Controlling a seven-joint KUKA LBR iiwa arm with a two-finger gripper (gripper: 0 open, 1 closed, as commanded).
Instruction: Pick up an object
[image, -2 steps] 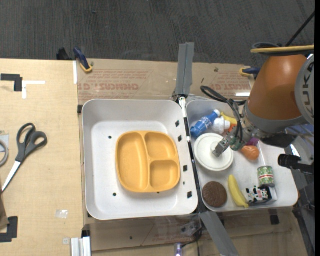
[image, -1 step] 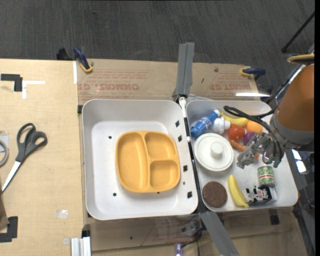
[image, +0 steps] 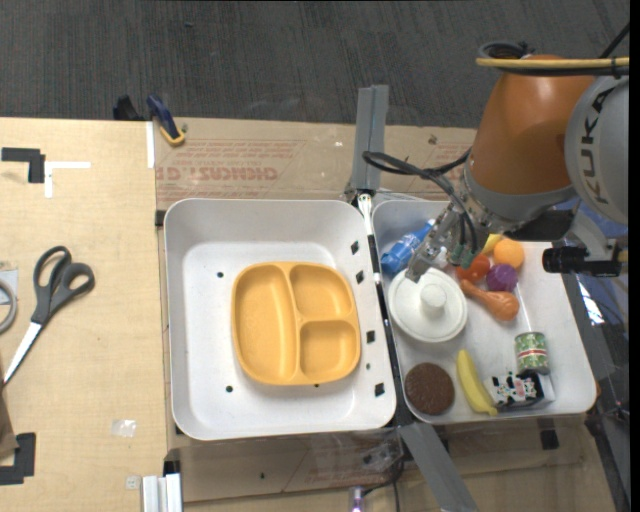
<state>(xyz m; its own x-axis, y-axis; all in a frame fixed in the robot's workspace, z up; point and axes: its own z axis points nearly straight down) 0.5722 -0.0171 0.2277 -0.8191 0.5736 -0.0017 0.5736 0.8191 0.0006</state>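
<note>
— Well, where does the gripper (image: 432, 252) hang?
— Just above the white lid (image: 428, 303), beside the blue bottle (image: 403, 250) — probably its target. Whether it is released or clenched, nobody can tell.

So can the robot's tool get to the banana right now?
Probably yes. The banana lies bare near the right bin's front edge, with nothing on top of it. The tool sits over the far end, so it would need to travel past the white lidded bowl.
</note>
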